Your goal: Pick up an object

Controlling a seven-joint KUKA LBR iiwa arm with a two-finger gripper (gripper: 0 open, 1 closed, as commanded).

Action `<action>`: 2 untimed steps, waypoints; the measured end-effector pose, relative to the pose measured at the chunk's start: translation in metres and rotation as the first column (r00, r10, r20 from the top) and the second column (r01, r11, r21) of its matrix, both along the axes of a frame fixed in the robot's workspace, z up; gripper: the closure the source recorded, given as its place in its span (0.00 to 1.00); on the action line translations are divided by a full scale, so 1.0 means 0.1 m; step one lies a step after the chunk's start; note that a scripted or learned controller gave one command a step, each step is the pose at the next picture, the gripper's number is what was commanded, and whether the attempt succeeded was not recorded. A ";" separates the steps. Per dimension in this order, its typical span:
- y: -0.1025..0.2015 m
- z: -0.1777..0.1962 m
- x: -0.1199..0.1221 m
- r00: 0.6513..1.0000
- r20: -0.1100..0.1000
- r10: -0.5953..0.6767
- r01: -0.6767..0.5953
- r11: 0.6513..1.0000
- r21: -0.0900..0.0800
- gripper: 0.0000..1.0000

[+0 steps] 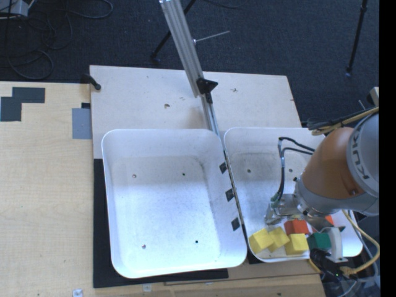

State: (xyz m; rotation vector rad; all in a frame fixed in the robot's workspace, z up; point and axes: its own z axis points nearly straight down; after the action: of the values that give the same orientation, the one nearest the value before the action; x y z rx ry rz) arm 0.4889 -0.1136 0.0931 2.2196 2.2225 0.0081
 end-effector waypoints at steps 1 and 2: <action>0.14 0.00 0.00 1.000 0.002 -0.004 0.004 1.000 -0.008 1.00; 0.12 0.00 0.00 1.000 0.001 -0.002 0.002 1.000 -0.003 1.00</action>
State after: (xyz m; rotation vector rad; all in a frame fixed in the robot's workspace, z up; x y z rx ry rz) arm 0.4888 -0.1017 0.0930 2.2197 2.2183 0.0058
